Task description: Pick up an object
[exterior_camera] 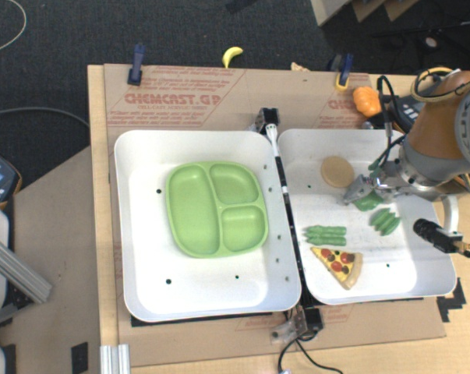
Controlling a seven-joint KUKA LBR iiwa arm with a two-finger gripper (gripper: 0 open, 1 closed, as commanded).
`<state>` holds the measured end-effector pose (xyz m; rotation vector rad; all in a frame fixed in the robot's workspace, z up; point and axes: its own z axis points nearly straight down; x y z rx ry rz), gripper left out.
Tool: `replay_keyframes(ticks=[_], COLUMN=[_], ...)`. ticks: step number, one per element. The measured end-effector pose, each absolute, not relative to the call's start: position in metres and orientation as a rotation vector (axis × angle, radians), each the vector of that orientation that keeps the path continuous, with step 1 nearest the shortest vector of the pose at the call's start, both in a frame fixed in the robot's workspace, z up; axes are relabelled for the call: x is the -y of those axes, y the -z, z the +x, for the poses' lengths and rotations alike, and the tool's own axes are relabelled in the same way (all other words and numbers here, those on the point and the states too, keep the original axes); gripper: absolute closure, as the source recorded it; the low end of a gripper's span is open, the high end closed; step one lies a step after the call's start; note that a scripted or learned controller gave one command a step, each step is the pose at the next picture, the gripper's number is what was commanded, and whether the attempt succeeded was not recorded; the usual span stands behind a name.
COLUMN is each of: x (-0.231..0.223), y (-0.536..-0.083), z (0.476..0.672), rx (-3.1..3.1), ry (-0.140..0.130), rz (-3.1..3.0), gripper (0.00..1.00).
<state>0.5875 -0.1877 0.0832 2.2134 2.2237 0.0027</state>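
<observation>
The arm (pixel 441 135) comes in from the right, bent down over the right bin (pixel 433 283), orange band up top and the wrist angled toward the bin's middle. The gripper (pixel 365 195) sits low in the bin, right on top of a green piece (pixel 368 203). The fingers can't be made out well enough to call. Just right and below it lies a second green veggie (pixel 385 222), a bean bundle (pixel 326 234) is below-left, the pizza slice (pixel 338 263) further down, and a tan cookie (pixel 337 171) up-left. The green plate (pixel 217 208) is way off left.
</observation>
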Motion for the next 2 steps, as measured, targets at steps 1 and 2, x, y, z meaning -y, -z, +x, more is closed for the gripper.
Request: replay_keyframes(ticks=[1,2], x=[0.132,0.142], y=[-0.085,-0.085], z=[0.645,0.659], rx=[-2.222,-2.221], ry=[-0.005,-0.003], rz=[2.214,2.217], gripper=[0.0,0.0])
